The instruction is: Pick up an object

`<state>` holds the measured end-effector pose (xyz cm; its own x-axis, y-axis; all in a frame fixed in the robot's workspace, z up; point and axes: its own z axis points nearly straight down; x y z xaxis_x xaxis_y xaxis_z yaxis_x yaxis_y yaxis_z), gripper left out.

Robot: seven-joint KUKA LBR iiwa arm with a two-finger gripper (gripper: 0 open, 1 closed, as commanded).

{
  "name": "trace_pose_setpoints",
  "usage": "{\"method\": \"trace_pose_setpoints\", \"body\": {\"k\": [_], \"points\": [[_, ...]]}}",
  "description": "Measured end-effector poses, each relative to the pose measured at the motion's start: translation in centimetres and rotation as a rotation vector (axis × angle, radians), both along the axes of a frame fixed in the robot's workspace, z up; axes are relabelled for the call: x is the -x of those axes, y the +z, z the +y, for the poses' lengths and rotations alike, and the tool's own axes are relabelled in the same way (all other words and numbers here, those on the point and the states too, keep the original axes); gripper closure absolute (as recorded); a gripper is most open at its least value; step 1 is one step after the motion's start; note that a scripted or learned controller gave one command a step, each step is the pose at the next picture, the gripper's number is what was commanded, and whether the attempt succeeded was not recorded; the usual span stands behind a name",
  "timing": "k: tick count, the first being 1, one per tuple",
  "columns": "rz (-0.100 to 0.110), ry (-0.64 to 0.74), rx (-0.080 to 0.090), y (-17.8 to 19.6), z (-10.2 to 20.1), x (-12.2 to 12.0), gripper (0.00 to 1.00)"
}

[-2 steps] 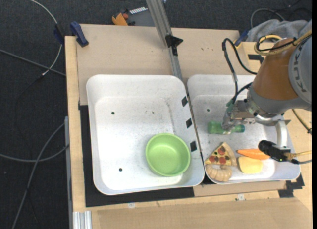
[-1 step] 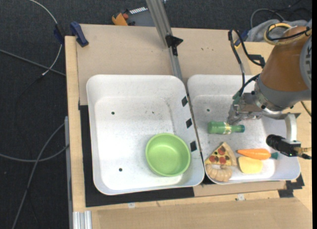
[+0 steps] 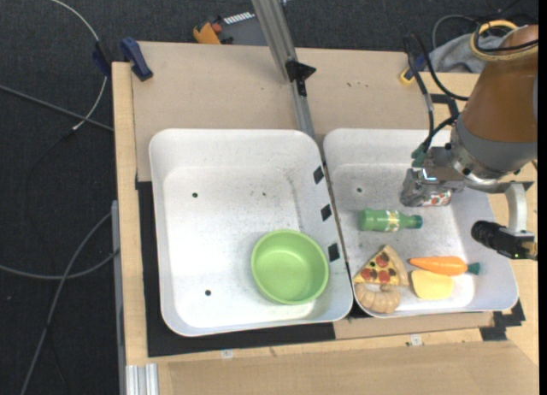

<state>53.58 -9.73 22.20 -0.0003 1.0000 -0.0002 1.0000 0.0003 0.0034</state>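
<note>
My gripper (image 3: pixel 424 197) hangs over the right bin (image 3: pixel 359 150), near its back right part, just above and right of a green bottle (image 3: pixel 389 221) lying on its side. A pizza slice (image 3: pixel 382 276) lies at the bin's front edge. To its right an orange carrot (image 3: pixel 439 264) rests above a yellow cheese wedge (image 3: pixel 432 285). In the left bin (image 3: pixel 214 162) a green bowl (image 3: pixel 289 266) sits at the front right corner. I see nothing between the fingers.
A metal pole (image 3: pixel 272 21) slants down from the top to the gap between the bins. Blue clamps (image 3: pixel 135 58) hold the bench's back corners. The arm's orange band (image 3: pixel 506 98) looms over the right bin's far side.
</note>
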Motion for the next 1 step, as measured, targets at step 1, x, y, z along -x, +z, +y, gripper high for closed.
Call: {"method": "trace_pose_setpoints", "body": {"k": [1], "points": [[0.003, 0.004, -0.001, -0.40, 4.31, -0.99, 1.00]]}}
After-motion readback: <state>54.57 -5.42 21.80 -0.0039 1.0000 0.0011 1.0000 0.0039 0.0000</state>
